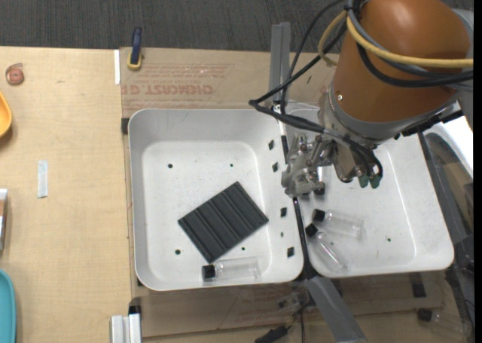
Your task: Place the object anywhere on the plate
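Dark ribbed plate (224,221) lies mid left bin (143,183); gripper (305,176) hangs over the dividing rims, state unclear.

A robot lab — a grey arm (392,55) trailing cables works over two white bins (151,206). Left of it lies a plywood bench (60,183) — taped cardboard behind.

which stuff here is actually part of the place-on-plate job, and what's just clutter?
Job:
- dark ridged plate, flat in the left bin
- clear vial at the left bin's front edge
- two clear vials in the right bin
- tool, above the right bin's left side

Lying about:
- blue clamp on the cardboard
- orange item, left edge
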You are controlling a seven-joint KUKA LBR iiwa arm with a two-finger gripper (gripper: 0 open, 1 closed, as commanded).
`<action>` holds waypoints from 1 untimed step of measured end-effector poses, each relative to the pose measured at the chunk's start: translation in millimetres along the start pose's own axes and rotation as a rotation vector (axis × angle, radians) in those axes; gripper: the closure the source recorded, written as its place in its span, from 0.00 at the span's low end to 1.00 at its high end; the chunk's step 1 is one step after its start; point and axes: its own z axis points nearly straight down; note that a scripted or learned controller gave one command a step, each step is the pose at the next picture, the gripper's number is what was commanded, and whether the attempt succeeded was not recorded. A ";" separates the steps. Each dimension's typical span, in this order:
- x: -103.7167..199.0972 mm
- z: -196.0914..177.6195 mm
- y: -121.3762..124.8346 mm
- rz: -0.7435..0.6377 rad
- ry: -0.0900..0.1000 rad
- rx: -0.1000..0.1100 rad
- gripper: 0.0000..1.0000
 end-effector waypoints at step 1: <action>-30.6 37.3 51.3 -0.157 0.003 -0.001 1.00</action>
